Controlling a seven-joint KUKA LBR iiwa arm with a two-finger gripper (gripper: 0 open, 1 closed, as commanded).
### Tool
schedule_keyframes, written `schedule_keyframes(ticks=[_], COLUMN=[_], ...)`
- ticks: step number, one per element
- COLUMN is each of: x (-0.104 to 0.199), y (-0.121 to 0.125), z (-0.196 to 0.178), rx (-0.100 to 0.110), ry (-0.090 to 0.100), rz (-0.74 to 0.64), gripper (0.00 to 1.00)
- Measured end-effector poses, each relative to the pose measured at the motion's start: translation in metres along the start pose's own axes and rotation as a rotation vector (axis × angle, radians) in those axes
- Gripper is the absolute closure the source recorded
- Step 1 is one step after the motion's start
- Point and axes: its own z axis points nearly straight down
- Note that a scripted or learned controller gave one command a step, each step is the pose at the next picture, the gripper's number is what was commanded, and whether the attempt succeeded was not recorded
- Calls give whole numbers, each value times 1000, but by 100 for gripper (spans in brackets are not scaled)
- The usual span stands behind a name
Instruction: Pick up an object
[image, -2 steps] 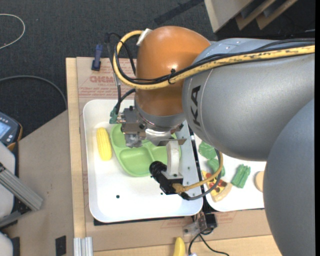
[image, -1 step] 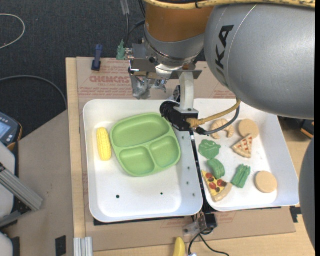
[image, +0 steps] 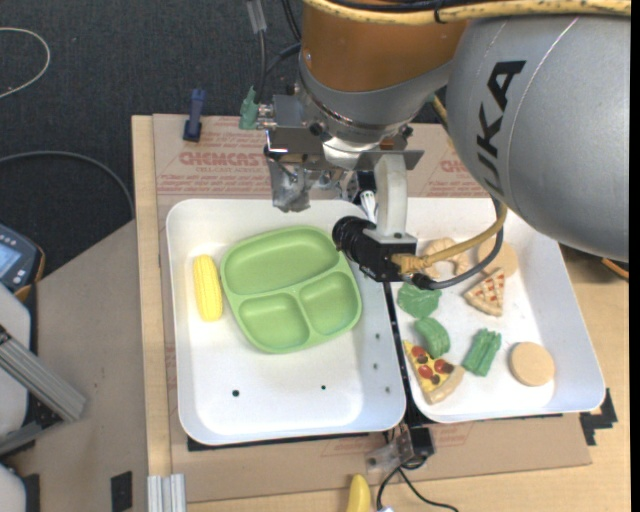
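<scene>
My gripper (image: 341, 197) hangs over the back edge of the bins, above the divide between them, below the arm's orange band. Its fingers (image: 291, 189) stand apart and open, with nothing between them. In the left bin (image: 190, 380) lie a green divided plate (image: 290, 290) and a yellow corn cob (image: 207, 287). The right bin (image: 570, 330) holds two pizza slices (image: 432, 370) (image: 487, 293), three green toy vegetables (image: 418, 300) (image: 433, 335) (image: 482, 352), a tan round cookie (image: 531, 363) and a beige piece (image: 445, 255) partly hidden behind a black fitting.
A black fitting with a tan cable (image: 362, 247) hangs from the arm over the divide. The big grey arm body (image: 540, 110) covers the back right. A cardboard sheet (image: 200, 160) lies under both bins. Grey equipment (image: 20, 270) stands at the left.
</scene>
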Motion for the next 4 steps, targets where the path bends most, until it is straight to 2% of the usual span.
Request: schedule_keyframes(ticks=[1, 2, 3, 4], x=[1, 1, -37, -69], y=[-45, -43, -52, -51], z=[-79, -86, 4, 50], rx=[-2, 1, 14, 11], ry=[2, -1, -7, -4], rz=[-1, -1, 8, 7], gripper=[100, 100, 100, 100])
